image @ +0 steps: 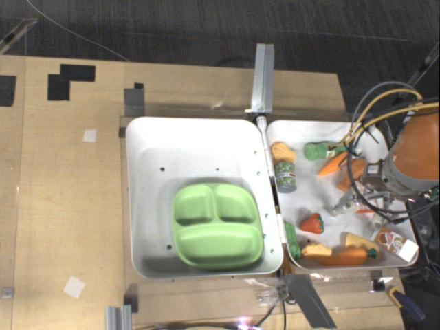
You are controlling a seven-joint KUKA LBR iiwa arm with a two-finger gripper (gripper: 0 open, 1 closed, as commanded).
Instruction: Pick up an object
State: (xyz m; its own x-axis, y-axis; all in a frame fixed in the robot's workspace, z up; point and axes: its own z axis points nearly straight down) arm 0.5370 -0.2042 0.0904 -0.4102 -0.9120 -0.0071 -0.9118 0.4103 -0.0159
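Strawberry [311,223] seemingly near end effector [348,203]

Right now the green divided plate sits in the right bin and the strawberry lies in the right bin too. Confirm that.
Not quite. The camera view shows the green divided plate in the left bin, not the right one. The strawberry does lie in the right bin, as you said.

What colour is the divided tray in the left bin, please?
Light green, seen clearly in the camera view: the divided tray.
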